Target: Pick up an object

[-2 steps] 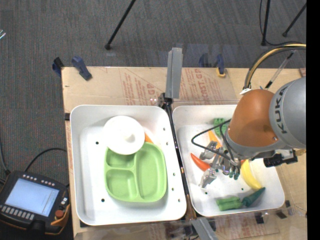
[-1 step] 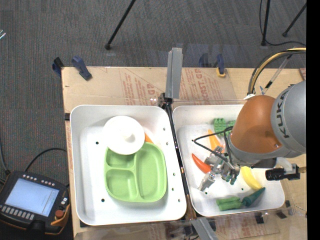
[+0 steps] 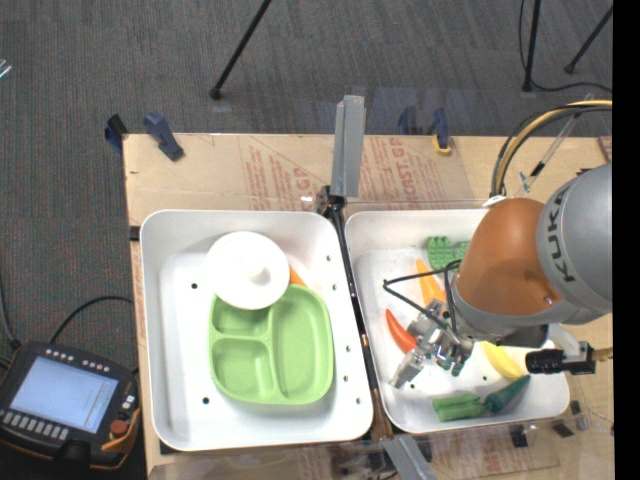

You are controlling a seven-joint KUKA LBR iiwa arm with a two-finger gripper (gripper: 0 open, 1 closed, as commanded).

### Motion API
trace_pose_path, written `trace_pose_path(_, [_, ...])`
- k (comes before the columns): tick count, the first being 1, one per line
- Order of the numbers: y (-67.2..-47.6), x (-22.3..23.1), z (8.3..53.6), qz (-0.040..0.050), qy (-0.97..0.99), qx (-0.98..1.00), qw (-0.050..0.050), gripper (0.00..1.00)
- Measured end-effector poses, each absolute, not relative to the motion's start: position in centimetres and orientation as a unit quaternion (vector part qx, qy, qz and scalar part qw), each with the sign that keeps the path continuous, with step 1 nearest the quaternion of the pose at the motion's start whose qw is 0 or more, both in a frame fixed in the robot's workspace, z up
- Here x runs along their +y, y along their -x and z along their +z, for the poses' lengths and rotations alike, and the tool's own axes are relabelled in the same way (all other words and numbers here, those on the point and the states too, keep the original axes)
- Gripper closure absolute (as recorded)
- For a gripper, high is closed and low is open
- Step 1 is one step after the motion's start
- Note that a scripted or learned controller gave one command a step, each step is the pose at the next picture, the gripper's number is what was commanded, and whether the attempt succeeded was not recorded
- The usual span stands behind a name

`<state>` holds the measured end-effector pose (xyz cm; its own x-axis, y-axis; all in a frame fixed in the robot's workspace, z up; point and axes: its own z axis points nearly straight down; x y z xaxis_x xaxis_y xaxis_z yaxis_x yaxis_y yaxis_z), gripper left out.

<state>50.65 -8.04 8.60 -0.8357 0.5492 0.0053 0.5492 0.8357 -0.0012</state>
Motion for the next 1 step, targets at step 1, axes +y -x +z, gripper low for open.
trace_pose_path(1, [-50.61,-8.16,8.6,0.0,0.274,-0.962,0.003,0.0])
